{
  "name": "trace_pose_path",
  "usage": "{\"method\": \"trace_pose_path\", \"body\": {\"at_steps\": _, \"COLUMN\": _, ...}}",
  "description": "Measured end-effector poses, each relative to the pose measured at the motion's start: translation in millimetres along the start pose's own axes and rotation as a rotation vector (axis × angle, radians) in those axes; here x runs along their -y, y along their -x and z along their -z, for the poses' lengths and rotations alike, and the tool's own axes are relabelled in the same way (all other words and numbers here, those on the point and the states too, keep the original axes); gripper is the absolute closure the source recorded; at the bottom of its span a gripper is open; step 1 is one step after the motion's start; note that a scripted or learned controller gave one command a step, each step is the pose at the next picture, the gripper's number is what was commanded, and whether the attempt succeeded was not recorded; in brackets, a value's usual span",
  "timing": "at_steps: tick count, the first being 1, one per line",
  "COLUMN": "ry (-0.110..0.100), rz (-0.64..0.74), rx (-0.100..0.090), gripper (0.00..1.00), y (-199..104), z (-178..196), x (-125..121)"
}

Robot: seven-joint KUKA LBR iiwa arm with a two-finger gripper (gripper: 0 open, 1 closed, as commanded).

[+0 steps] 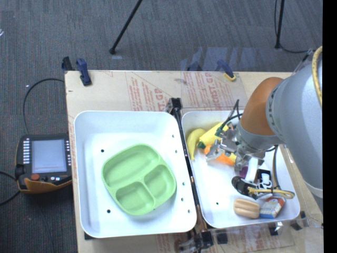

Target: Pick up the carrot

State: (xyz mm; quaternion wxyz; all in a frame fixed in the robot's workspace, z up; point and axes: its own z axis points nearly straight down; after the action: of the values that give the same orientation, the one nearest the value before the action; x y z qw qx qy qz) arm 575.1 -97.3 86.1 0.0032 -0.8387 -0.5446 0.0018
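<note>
Arm (287, 109): grey, orange band above the wrist, reaching in from the right over the right bin.
Gripper (224, 151): low over the upper left part of the right bin (210, 204), just above the carrot; finger state cannot be told.
Carrot (220, 157): orange, in the right bin, partly hidden under the gripper, just beside the banana.
Banana (194, 139): yellow, by the right bin's left wall.
Bread roll (246, 208): tan, near the right bin's lower edge.
Carton (270, 209): just right of the bread roll.
Left bin (87, 141): holds a green divided plate (138, 179).
</note>
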Motion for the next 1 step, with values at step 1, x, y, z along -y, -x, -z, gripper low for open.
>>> {"method": "trace_pose_path", "body": {"at_steps": 1, "ry": -0.005, "rz": 0.003, "rx": 0.0, "gripper": 1.0, "y": 0.3, "z": 8.8, "x": 0.6}}
